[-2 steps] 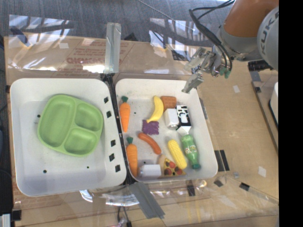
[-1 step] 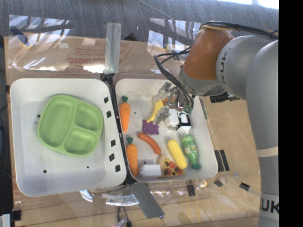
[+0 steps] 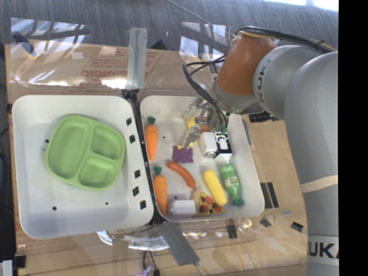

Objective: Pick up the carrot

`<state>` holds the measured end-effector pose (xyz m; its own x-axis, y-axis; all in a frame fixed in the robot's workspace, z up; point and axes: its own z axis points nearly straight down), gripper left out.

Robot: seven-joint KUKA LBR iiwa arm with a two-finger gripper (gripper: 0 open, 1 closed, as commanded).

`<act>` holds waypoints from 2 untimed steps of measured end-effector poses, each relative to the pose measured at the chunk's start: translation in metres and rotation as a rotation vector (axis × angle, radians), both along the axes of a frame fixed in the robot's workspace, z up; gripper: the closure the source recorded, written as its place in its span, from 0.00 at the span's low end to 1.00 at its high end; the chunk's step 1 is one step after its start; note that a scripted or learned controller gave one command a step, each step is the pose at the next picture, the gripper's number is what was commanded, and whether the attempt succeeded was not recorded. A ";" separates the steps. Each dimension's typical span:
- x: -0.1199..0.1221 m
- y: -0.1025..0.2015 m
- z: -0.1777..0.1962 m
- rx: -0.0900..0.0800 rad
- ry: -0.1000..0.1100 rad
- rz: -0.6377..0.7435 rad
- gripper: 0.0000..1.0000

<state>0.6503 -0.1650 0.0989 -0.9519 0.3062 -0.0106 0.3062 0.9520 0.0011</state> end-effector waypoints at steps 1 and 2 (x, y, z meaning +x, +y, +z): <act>0.001 0.001 0.011 -0.001 -0.003 0.007 1.00; -0.012 0.064 0.068 0.003 0.003 -0.056 1.00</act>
